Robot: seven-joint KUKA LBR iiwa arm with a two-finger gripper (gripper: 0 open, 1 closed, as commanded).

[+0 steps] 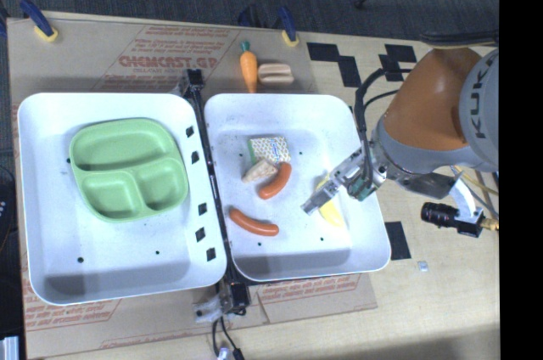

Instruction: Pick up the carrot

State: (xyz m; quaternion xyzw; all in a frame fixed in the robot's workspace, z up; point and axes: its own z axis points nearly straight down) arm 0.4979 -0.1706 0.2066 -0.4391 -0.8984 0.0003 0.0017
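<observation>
The carrot (248, 70), orange with a green top, lies on the brown cardboard just behind the right bin (367, 244), outside both bins. It points toward the bin's far rim. My gripper (326, 192) hangs low inside the right bin near its right side, well in front of the carrot and to its right. It sits just above a yellow piece (333, 216). Nothing shows held in it.
A tan bun (275, 75) lies right beside the carrot. The right bin holds a patterned box (270, 149), a pale wedge (259, 172) and two sausages (276, 181) (253, 222). A green divided plate (129, 167) fills the left bin (34, 265). Clamps (288, 25) stand at the cardboard's back edge.
</observation>
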